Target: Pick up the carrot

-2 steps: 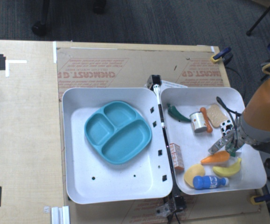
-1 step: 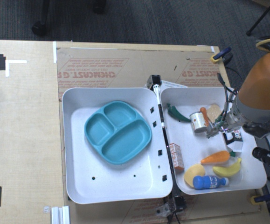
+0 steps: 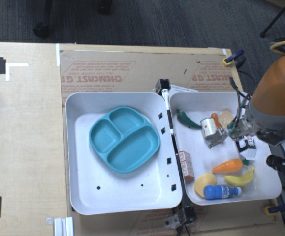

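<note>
The carrot (image 3: 227, 166), orange with a green top at its right end, lies in the right bin (image 3: 194, 107) near the front, pointing left. My gripper (image 3: 212, 132), a silvery metal piece at the end of the grey arm, hangs over the middle of that bin. It sits behind the carrot and a little to its left, apart from it. Nothing from the bin shows in its grasp.
A banana (image 3: 241, 177), a blue bottle (image 3: 221, 192) and a yellow lemon-like fruit (image 3: 204, 183) crowd the carrot's front side. A green vegetable (image 3: 187, 120), a small orange piece (image 3: 214, 120) and a brown carton (image 3: 185, 164) also lie in the right bin. The left bin (image 3: 78, 181) bears a blue divided plate (image 3: 125, 139).
</note>
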### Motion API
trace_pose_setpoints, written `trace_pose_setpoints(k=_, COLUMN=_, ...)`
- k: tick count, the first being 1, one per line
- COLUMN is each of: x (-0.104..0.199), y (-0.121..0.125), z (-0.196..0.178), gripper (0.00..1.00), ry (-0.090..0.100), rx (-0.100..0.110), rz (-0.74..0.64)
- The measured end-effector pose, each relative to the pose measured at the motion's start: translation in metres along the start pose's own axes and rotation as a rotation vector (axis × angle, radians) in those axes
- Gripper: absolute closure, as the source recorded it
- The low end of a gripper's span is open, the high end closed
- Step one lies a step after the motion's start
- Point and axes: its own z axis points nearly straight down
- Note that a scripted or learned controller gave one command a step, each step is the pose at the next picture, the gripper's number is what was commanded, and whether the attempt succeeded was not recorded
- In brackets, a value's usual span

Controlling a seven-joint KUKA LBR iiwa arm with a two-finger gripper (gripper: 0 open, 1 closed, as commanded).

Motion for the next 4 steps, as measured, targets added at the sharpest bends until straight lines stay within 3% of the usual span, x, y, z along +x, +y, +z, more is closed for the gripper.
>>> trace_pose_setpoints(k=1, x=-0.015, y=-0.038, z=0.068, gripper=0.0, ry=0.002, rx=0.001, rz=-0.13)
trace_pose_setpoints(k=2, x=-0.017, y=-0.036, z=0.059, gripper=1.0, ry=-0.001, rx=-0.003, rz=-0.127)
trace_pose_setpoints(k=3, x=-0.017, y=-0.036, z=0.059, gripper=0.0, ry=-0.001, rx=-0.003, rz=-0.126)
trace_pose_setpoints(k=4, x=-0.018, y=-0.034, z=0.05, gripper=1.0, ry=-0.005, rx=-0.006, rz=-0.126)
